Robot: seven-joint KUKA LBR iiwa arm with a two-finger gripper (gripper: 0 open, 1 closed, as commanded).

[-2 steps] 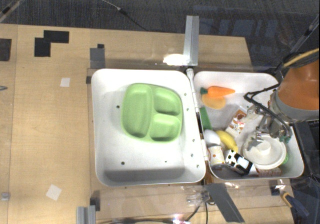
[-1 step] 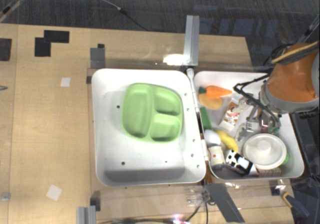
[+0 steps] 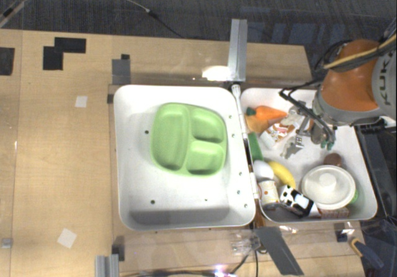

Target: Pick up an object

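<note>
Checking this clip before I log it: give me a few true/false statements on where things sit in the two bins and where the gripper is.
1. The green divided tray lies in the left bin. True.
2. The gripper hangs over the left bin. False: it is over the right bin, near the carrot.
3. The orange carrot lies at the far end of the right bin. True.
4. The white bowl sits in the left bin beside the tray. False: it is in the right bin, at its near right part.
5. The yellow banana lies on the bench outside the bins. False: it is in the right bin, left of the white bowl.
</note>
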